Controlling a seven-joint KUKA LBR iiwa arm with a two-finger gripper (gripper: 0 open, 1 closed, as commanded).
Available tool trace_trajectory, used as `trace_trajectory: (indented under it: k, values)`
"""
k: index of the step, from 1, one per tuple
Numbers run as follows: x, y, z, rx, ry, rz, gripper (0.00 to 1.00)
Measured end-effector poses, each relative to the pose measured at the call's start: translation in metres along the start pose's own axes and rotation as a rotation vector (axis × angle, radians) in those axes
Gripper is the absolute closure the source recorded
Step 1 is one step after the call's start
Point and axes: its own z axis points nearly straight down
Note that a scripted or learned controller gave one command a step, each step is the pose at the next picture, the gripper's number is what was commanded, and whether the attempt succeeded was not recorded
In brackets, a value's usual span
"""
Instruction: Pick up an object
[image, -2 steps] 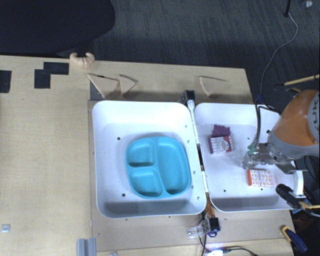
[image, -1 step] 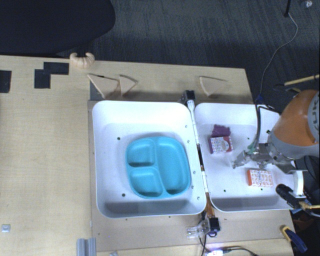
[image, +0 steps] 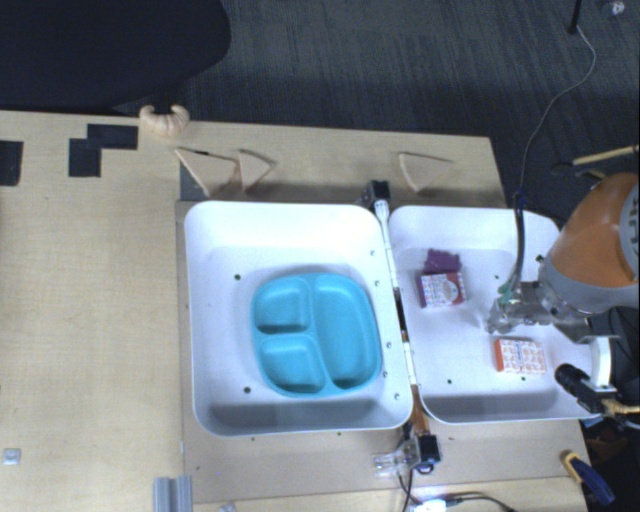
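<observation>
Camera view looks down on the desk (image: 90, 300) and its two white bins, and every place below is given relative to the right bin (image: 470, 400). The left bin (image: 215, 300) lies just beside it, touching along the shared edge, and holds a blue divided tray (image: 315, 332).

Inside the right bin lie three small things. A dark purple packet (image: 442, 262) sits toward its far wall, a red-and-white packet (image: 441, 290) lies touching the purple one on the near side, and a red-and-white patterned box (image: 519, 356) rests well apart from them, toward the bin's near right corner.

By my reading the task is at an early stage: nothing is lifted, and all three things lie flat on the bin's floor. The approach, the grasp and the lift are all left to do.

The hand (image: 512, 315) hangs over the right half of the bin, just beyond the patterned box and between it and the two packets. It appears to grip nothing and to touch none of them. Its metal parts blur together, so I cannot tell how wide it stands. The patterned box looks the nearest candidate.
</observation>
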Motion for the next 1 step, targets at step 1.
trace_trajectory:
  k: [1]
  values:
    - [0.0, -0.0001, 0.0001, 0.0, 0.0, 0.0, 0.0]
